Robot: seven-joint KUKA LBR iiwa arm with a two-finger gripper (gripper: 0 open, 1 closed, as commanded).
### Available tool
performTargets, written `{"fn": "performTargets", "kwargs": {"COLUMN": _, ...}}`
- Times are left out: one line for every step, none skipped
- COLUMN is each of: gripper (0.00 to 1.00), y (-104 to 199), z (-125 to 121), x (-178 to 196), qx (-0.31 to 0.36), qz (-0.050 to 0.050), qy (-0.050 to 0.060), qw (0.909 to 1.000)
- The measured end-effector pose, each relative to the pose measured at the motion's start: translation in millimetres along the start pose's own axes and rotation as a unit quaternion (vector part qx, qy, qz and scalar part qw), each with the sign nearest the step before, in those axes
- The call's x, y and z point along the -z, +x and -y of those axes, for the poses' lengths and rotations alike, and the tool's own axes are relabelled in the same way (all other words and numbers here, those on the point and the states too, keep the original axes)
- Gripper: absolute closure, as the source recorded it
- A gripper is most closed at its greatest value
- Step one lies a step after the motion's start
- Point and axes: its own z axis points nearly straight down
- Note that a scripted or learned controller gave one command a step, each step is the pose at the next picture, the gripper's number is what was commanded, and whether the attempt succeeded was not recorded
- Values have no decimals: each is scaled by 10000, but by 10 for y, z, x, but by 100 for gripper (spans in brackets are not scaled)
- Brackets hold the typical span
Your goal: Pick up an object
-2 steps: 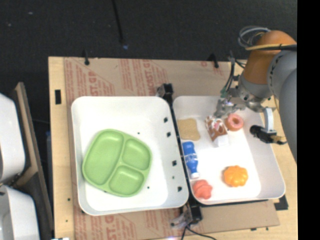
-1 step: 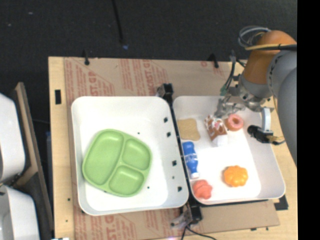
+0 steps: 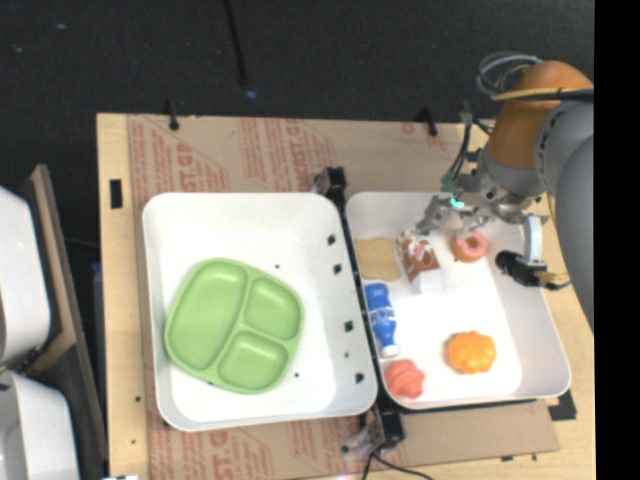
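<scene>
Two white bins side by side: left bin point(image 3: 160, 228) with one green tray point(image 3: 233, 325); right bin point(image 3: 530, 353) with one orange piece point(image 3: 470, 352), one pink piece point(image 3: 405, 378), one blue bottle point(image 3: 379, 315), one donut point(image 3: 468, 246), one tan block point(image 3: 376, 258), one wrapped packet point(image 3: 418, 255). Gripper point(image 3: 447, 211) low over the right bin's far end, just beside the packet, finger state impossible to tell. Cardboard-covered bench point(image 3: 230, 158) below, dark floor point(image 3: 150, 38) beyond.

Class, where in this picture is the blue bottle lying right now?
The blue bottle lies in the right bin, against its left wall, between the tan square and the pink object.

A tan wooden bench point(image 3: 230, 158) stands on dark speckled floor point(image 3: 120, 38), white furniture point(image 3: 20, 268) at its left.
</scene>
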Motion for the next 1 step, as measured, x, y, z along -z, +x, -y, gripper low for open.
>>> {"fn": "performTargets", "kwargs": {"gripper": 0, "y": 5, "z": 0, "x": -5, "qx": 72, "qz": -4, "qy": 0, "qw": 10000}}
